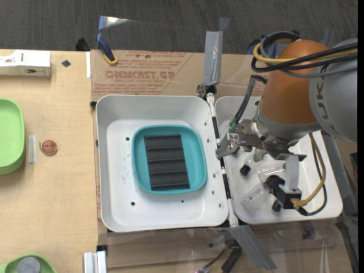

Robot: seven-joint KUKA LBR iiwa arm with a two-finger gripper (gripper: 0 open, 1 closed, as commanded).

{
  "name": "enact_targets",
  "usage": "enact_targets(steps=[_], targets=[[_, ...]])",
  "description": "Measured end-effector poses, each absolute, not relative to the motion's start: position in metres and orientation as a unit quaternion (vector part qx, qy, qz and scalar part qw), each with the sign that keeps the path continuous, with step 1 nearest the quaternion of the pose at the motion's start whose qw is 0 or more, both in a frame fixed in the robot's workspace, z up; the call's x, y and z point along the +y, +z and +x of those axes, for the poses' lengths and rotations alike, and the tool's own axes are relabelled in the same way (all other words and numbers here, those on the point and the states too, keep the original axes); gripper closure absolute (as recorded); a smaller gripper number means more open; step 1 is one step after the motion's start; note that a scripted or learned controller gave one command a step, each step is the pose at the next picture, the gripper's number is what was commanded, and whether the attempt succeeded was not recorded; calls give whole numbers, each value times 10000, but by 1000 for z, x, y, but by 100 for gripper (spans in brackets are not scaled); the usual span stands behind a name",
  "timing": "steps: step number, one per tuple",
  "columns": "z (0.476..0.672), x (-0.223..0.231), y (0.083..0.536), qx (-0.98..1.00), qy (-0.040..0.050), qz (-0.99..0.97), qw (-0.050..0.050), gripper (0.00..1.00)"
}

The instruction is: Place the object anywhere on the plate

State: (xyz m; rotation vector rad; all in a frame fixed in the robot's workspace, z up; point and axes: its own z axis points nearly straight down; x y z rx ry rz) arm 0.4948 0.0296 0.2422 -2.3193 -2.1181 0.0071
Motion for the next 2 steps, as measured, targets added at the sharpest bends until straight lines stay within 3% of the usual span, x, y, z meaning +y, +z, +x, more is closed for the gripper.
enact_targets(steps=[1, 2], targets=[[477, 69, 236, -6540, 29, -7565, 10, 0], [512, 51, 248, -6402, 24, -7682, 1, 0]])
